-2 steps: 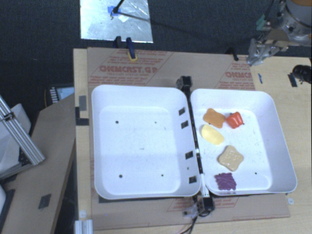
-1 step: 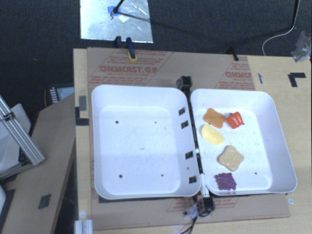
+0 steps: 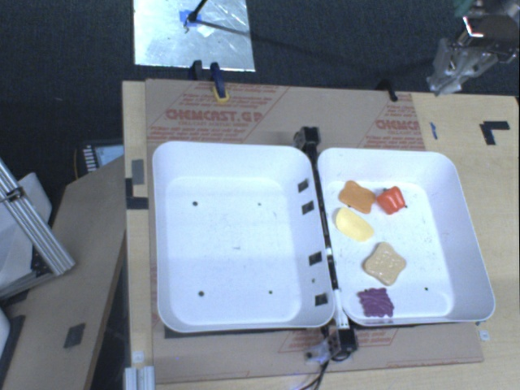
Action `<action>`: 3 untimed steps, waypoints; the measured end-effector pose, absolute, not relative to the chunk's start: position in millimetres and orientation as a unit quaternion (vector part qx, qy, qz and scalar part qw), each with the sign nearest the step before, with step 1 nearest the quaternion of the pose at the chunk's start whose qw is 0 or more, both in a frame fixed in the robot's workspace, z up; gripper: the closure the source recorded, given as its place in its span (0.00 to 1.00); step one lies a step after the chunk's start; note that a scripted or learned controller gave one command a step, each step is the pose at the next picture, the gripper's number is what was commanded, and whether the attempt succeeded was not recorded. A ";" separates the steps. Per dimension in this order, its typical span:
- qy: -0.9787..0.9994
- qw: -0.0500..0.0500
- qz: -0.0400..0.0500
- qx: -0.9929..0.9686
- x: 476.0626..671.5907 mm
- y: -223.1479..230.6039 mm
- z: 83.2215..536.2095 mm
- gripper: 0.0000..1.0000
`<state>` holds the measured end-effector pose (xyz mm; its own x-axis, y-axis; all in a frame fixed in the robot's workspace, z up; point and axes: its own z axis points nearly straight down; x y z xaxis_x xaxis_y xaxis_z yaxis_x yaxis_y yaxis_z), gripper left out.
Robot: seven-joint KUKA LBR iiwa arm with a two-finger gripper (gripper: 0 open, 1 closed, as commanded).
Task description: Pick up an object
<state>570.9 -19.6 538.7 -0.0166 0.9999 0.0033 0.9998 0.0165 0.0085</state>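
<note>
The right bin (image 3: 467, 218) holds several small items: an orange piece (image 3: 356, 196), a red-orange piece (image 3: 391, 200), a yellow piece (image 3: 353, 224), a tan waffle-like piece (image 3: 383, 263) and a purple cluster (image 3: 375, 301). My gripper (image 3: 455, 75) hangs at the top right corner of the view, well behind the right bin's far edge and high above the bench. Nothing shows between its fingers.
The left bin (image 3: 162, 218) lies beside the right one, joined by a dark hinge strip (image 3: 318, 218). A shiny metal sheet (image 3: 193, 21) lies on the dark floor behind the bench. An aluminium rail (image 3: 28, 218) slants at the left edge.
</note>
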 end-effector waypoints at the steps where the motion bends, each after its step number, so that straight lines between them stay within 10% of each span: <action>1: 0.712 -0.001 0.001 0.703 553.9 53.7 511.4 1.00; 2: 0.712 -0.003 -0.002 0.703 568.1 142.2 439.3 1.00; 3: 0.709 0.003 0.006 0.705 510.9 135.1 537.7 1.00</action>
<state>510.9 135.1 537.7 -0.0063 1.0000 0.0049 0.9999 0.0063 0.0123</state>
